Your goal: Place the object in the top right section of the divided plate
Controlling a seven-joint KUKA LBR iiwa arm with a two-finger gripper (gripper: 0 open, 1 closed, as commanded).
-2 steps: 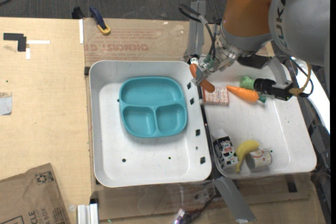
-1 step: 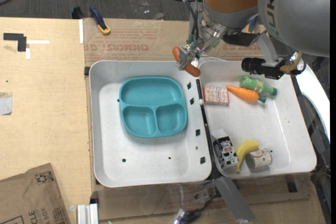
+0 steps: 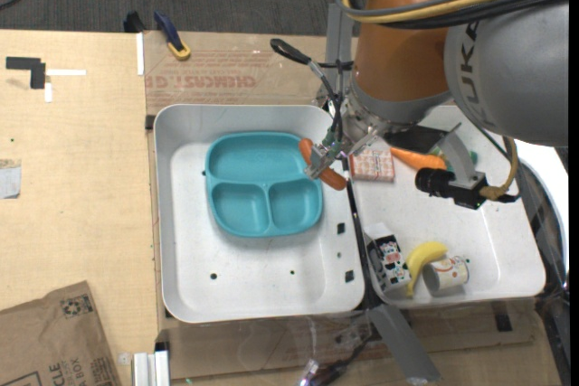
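Holding one orange sausage (image 3: 324, 167) beside one teal plate (image 3: 262, 185), end effector (image 3: 322, 160).

Bright even overhead light; glare on right bin (image 3: 543, 160); soft shadows; arm (image 3: 507, 32) slightly blurred.

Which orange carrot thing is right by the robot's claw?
The one at the plate's right edge, right under the gripper. The other carrot lies further right, in the other bin.
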